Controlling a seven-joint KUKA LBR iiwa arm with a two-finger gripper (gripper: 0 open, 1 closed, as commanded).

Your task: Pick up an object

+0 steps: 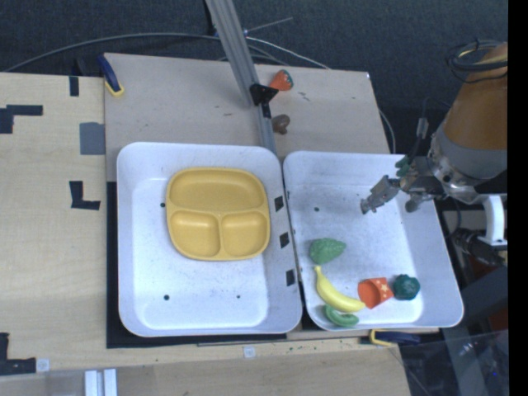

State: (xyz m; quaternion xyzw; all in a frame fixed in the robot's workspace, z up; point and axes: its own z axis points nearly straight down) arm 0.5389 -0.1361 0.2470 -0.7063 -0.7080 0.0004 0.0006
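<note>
Above the right bin (429,246), gripper (388,195) is seen, jaw state indeterminate; banana (337,295) is laid lengthwise toward the lower right.

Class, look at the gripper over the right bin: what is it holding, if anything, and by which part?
Nothing is held. The gripper hangs over a bare part of the right bin, apart from the banana and the other toys near the front.

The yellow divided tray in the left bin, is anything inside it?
Nothing visible: all three compartments of the yellow tray look bare. The tray rests in the left bin; what lies beneath the tray is covered, so that cannot be seen.
</note>
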